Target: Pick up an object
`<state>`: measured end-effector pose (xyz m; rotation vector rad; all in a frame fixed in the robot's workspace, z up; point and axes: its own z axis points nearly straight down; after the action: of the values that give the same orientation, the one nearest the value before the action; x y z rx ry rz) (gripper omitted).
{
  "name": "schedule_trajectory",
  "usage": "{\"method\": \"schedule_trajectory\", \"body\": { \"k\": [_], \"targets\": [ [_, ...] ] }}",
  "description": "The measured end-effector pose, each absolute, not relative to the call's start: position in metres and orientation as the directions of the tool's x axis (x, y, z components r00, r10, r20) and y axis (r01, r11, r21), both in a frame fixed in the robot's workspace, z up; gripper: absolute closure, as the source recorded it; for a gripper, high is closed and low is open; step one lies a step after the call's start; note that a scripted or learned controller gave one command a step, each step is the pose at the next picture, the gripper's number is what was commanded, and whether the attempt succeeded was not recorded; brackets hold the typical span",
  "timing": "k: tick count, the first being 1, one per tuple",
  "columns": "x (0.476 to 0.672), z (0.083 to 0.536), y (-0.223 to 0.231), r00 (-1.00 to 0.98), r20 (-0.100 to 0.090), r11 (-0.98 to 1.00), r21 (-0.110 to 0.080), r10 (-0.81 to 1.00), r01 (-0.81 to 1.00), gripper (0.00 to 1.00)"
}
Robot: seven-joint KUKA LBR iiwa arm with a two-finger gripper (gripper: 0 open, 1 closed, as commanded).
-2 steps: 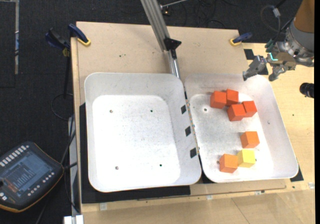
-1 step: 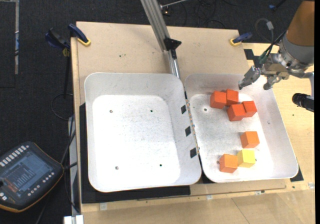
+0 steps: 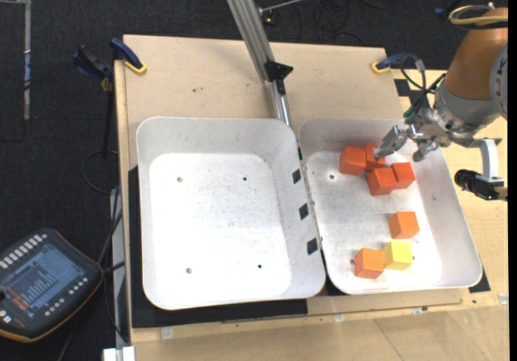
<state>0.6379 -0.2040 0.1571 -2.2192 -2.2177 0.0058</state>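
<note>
Orange block [image 3: 368,262], yellow block [image 3: 400,254], pincer [image 3: 396,145] over red blocks [image 3: 380,171]

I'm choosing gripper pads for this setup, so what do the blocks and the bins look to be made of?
The orange blocks and the yellow block look like matte painted wood or foam: flat colour, no glare, sharp edges; I cannot tell which. The white bins look like thin moulded plastic: rounded corners, smooth dull sheen, scattered dark specks.

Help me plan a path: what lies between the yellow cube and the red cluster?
One orange cube, seen in the camera view, between the yellow cube and the red cluster.
</note>
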Motion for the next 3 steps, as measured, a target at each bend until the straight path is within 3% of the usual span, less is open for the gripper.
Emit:
{"method": "schedule_trajectory", "body": {
  "k": [1, 2, 3],
  "targets": [
    [0.641, 0.115, -0.201, -0.001, -0.003, 0.001, 0.007, 1.0, 1.0, 0.0],
    [0.64, 0.122, -0.201, -0.001, -0.003, 0.001, 0.004, 1.0, 1.0, 1.0],
    [0.637, 0.183, -0.196, -0.003, -0.003, 0.003, 0.008, 1.0, 1.0, 1.0]
  ]
}}
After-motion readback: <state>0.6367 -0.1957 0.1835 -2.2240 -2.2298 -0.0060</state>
